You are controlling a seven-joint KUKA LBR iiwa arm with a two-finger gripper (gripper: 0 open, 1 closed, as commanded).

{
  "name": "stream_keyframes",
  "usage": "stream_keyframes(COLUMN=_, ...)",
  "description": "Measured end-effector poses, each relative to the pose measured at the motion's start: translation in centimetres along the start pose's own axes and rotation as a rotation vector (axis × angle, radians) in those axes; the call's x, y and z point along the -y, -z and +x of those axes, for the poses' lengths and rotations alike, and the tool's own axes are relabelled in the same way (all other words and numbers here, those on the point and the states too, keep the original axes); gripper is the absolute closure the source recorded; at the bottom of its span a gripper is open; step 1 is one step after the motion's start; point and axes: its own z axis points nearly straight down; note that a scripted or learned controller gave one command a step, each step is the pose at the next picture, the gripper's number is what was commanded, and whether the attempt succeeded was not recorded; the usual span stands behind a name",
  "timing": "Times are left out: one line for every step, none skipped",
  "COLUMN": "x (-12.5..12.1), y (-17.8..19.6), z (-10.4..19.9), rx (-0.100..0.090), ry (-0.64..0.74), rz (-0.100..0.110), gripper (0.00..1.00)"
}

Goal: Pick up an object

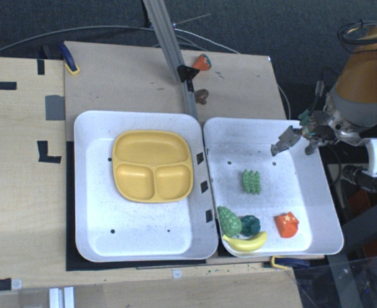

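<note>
The right bin holds several toy foods. A green bumpy piece lies near its middle. Along the front edge sit a green broccoli, a dark teal piece, a yellow banana and a red-orange piece. My gripper hovers over the bin's far right corner, up and to the right of the green bumpy piece. It is open, with nothing between its fingers.
A yellow divided plate lies in the left bin. A grey pole slants down to the bins' far edge, with a small orange object beside it. The arm's orange band is at the right.
</note>
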Motion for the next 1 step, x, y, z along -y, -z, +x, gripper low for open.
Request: stream_keyframes(x=0.00, y=0.01, z=-0.01, rx=0.000, ry=0.000, rz=0.000, gripper=0.00)
